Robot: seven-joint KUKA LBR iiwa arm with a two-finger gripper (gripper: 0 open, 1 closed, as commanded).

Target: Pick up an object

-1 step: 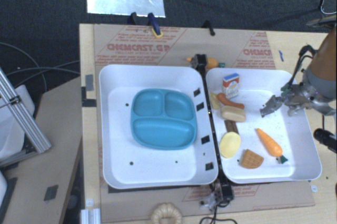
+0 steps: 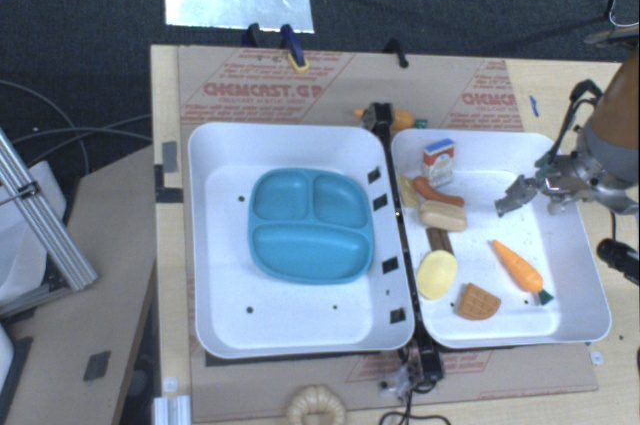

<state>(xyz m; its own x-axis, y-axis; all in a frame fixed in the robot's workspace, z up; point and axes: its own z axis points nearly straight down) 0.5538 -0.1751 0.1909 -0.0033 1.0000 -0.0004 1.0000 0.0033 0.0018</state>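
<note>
From my remote station I see the hand [image 2: 518, 196] low over the upper right part of the right bin [image 2: 575, 258], reaching in from the right on the grey arm [image 2: 610, 143]; whether it is released or clenched I cannot tell, and nothing shows between its fingers. Below it, apart from it, an orange carrot [image 2: 518, 266] lies slantwise on the bin floor, green tip toward the lower right. To the left of the hand, near the bin's left wall, a small red-and-white carton [image 2: 438, 160] stands upright; just below it lie a sausage [image 2: 438, 190] and a pale bread roll [image 2: 442, 216], touching or nearly so. Under these a brown stick [image 2: 437, 238] runs down to a yellow lemon [image 2: 436, 274], and a waffle [image 2: 477, 302] sits just right of the lemon, near the bin's front edge. The left bin [image 2: 215, 213] holds a blue divided plate [image 2: 310, 224] lying flat at its middle. Both bins rest on a cardboard sheet [image 2: 260, 83] on the bench [image 2: 165, 93].
</note>
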